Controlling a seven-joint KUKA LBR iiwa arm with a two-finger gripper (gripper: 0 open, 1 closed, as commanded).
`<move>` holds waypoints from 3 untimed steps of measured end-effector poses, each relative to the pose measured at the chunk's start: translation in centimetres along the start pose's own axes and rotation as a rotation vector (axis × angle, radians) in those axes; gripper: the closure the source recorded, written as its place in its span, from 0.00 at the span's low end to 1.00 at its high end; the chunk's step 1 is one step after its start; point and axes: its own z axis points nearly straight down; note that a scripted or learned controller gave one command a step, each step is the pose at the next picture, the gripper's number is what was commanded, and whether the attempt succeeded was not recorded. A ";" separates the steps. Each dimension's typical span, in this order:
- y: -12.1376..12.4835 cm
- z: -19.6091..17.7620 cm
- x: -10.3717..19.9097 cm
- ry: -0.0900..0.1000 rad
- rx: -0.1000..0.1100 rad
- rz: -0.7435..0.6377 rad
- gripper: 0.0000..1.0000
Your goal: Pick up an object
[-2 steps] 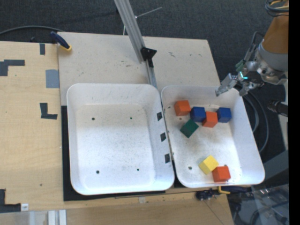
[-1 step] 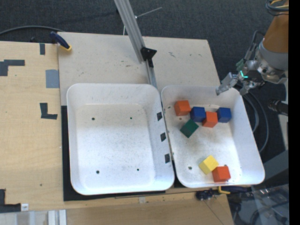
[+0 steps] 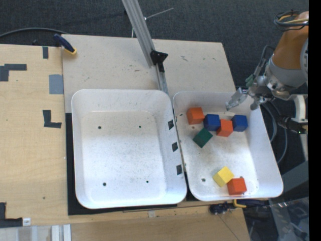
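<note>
Blocks sit in right bin [image 3: 261, 149]: blue block [image 3: 239, 122] w/ red block [image 3: 225, 128] touching it lies just below-left of gripper [image 3: 245, 101], fingers spread apart w/ nothing between, hovering at bin's far right rim, so it's prob. the nearest pick.

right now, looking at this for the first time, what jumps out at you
The bright blocks in the right bin stand out: an orange block, two blue ones, a red-orange one and a green one clustered near its far end, with a yellow block and another orange-red one at the near edge. The end effector hovers over the far right corner of that bin. The left bin shows just its speckled white floor.
</note>
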 end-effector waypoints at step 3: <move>-0.2 6.2 -0.2 -0.005 -0.018 -0.003 1.00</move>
